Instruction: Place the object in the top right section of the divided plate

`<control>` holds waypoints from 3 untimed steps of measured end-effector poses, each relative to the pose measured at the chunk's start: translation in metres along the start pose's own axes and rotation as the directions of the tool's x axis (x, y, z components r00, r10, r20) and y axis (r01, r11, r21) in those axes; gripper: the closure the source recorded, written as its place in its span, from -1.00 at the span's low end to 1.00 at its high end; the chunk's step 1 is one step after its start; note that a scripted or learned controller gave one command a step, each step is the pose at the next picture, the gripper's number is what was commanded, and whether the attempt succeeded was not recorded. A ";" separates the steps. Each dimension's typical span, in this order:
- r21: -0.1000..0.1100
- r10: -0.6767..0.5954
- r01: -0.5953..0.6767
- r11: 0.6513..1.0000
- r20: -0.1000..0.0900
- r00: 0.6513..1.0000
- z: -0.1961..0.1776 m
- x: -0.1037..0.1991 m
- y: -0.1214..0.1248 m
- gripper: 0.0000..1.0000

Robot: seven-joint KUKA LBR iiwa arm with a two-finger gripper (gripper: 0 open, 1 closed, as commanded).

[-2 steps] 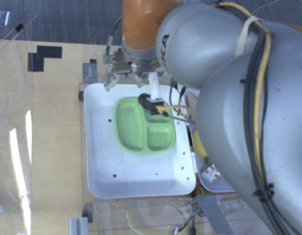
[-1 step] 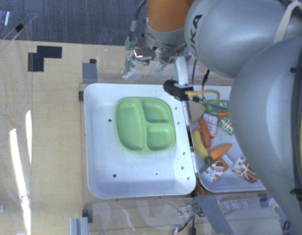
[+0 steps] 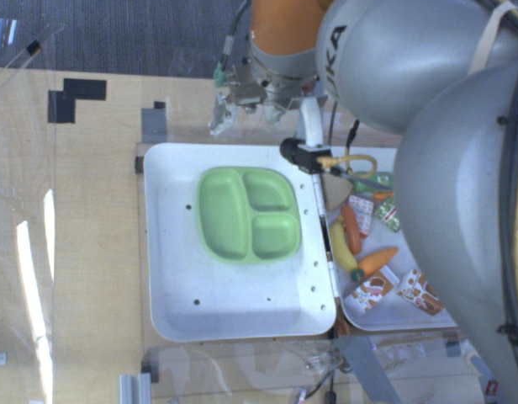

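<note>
The gripper hovers released and empty at upper centre; next it must pick an object from the right bin for the green plate

The pale wooden worktop is carrying two white bins, left bin touching right bin, with black tape marks lying far left.

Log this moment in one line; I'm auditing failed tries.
jaws: over far rim of left bin | green divided plate: in left bin, top right section unfilled | carrot: in right bin | placement: not yet done
</note>
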State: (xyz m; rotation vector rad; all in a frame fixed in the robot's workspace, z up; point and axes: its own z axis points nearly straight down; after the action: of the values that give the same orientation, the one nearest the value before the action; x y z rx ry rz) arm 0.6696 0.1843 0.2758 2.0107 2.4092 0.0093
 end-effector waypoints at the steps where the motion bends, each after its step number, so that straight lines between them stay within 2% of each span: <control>1: 0.000 0.000 0.000 1.000 0.000 1.000 0.000 0.000 0.000 -1.00; 3: 0.000 0.000 0.000 1.000 0.000 1.000 0.000 0.000 0.000 -1.00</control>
State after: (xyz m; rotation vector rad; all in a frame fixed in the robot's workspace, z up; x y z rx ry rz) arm 0.6696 0.1843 0.2757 2.0107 2.4093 0.0092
